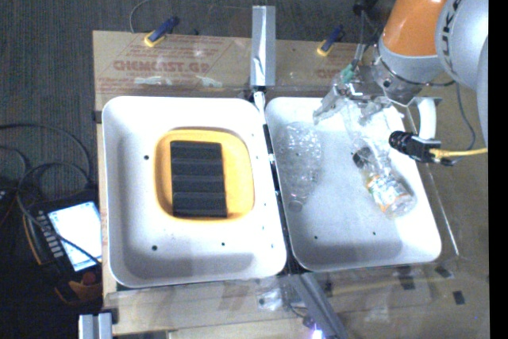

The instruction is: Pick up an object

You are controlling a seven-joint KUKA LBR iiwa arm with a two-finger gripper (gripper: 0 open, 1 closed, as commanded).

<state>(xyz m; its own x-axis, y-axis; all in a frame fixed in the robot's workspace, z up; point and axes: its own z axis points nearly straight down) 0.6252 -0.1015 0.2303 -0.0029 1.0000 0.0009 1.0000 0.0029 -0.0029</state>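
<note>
My gripper [348, 110] hangs over the back edge of the right bin [333, 238], its fingers spread open with nothing between them. A crumpled clear plastic bottle [300, 161] lies in the left part of that bin, below and left of the gripper. A second clear plastic item with an orange label [386, 188] lies toward the bin's right side, below the gripper. In the left bin [127, 250] rests a yellow tray-like object with a black ribbed insert [198, 177].
A metal divider post [262, 44] stands at the back between the bins. Two blue-and-yellow clamps [160, 30] hold a cardboard sheet behind them. A black fitting with a yellow cable [413, 144] juts out by the right bin's wall. Cables and a tablet [71, 230] lie at far left.
</note>
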